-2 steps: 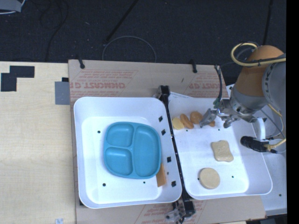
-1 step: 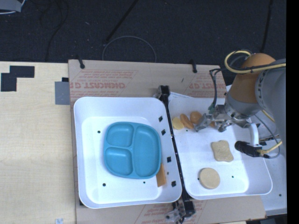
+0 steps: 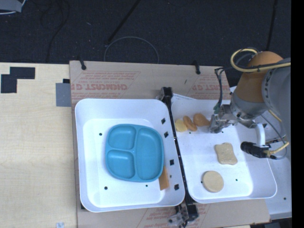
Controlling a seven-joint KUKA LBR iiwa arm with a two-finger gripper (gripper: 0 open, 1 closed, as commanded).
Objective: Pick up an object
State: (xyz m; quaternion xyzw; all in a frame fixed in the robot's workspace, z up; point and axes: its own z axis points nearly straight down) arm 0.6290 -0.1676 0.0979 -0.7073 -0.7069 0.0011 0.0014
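The arm [image 3: 259,87] reaches into the right bin [image 3: 266,186], its gripper [image 3: 217,125] low beside three small pastries [image 3: 191,122]. A toast slice [image 3: 225,153] and round cookie [image 3: 213,181] lie nearer. A blue divided plate [image 3: 134,152] sits in the left bin [image 3: 88,127].

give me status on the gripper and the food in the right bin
Gripper low in right bin, beside the bun pieces. Nothing seen held. Toast and round cracker lie apart, untouched. Blue plate in left bin.

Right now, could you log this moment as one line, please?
tool: right bin, beside bread pieces | holding: nothing visible | blue plate: left bin
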